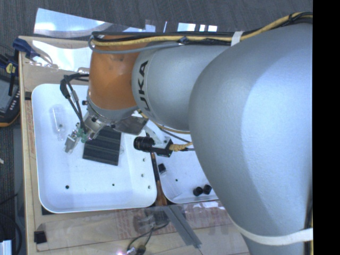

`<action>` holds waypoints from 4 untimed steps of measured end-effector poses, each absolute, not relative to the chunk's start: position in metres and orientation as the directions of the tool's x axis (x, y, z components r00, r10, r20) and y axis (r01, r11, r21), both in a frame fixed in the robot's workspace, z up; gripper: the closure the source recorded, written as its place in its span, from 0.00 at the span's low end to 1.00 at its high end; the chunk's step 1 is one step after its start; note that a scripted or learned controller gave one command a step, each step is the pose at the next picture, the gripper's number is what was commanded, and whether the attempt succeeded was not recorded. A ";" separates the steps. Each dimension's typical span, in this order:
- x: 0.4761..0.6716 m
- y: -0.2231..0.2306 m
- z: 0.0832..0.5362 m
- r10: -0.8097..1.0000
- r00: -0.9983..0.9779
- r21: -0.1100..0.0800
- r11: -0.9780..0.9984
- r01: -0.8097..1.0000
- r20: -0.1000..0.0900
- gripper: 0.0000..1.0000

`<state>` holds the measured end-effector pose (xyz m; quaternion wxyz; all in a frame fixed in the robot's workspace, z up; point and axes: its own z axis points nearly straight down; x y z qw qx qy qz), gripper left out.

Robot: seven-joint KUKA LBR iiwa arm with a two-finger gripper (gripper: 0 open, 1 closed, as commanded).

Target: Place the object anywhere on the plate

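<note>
Landmark: the shallow white plastic left bin [48, 190] with rounded corners, used below as the reference for all places.
Tabletop: a pale wooden tabletop [95, 230] shows as a strip along the near edge of the left bin and beyond its far edge; its near strip carries glossy reflections.
Second bin: a matching shallow white right bin [180, 187] lies just beside the left bin, the two rims meeting along one seam.
Arm: the large grey arm [249, 116] with an orange band [109, 81] reaches over the right bin and ends above the middle of the left bin; yellow and black cables [175, 37] run along its upper side.
Pincer: the small metal pincer [71, 142] hangs low over the left part of the left bin's floor; whether its tips are apart or together cannot be told.
Plate: a dark ribbed rectangular plate [102, 146] lies flat near the centre of the left bin, just beside the pincer.
Object: a clear, elongated plastic piece [56, 118] lies on the left bin's floor near its left wall, apart from the plate.
Small items: two small black round pieces [201, 190] sit in the right bin, close to its near rim.
Room: dark grey carpet-like floor [159, 1] lies beyond the left bin's far side and to its left.
</note>
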<state>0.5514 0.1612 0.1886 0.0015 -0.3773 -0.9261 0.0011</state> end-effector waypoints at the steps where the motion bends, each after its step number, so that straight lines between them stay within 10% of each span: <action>1: 0.638 0.212 0.171 0.525 -0.851 0.000 0.851 0.525 -0.001 0.00; 2: 0.587 0.212 0.121 0.821 -0.571 -0.011 0.571 0.821 -0.005 0.00; 3: 0.551 0.158 0.174 0.829 -0.559 -0.004 0.559 0.829 0.000 0.00; 4: 0.595 0.153 0.215 0.646 -0.763 -0.001 0.763 0.646 -0.001 0.00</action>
